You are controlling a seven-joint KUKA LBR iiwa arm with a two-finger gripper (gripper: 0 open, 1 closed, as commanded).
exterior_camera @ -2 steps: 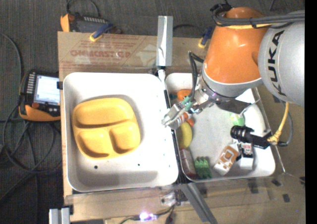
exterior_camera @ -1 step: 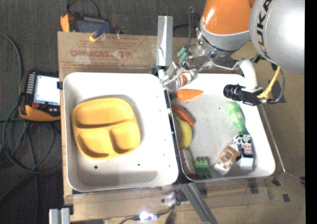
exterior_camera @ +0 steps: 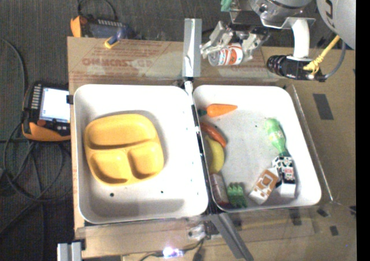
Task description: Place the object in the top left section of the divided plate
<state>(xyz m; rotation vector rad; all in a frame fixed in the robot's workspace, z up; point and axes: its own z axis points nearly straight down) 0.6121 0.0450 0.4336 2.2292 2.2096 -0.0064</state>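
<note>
The pincer (exterior_camera: 231,46) hangs above the far edge of the right bin (exterior_camera: 300,110), clenched on a small can (exterior_camera: 230,56) with a red and white label, lying sideways between the fingers. I'd judge that can light, rigid and slick-sided, so it could roll or slip; gripping across its middle looks safest. The yellow divided plate (exterior_camera: 124,148) sits in the left bin (exterior_camera: 81,196), well left of the can, its 3 sections bare. Cardboard covers the desk (exterior_camera: 133,60) beyond the plate; cables trail over dark carpet (exterior_camera: 34,0) farther left.
</note>
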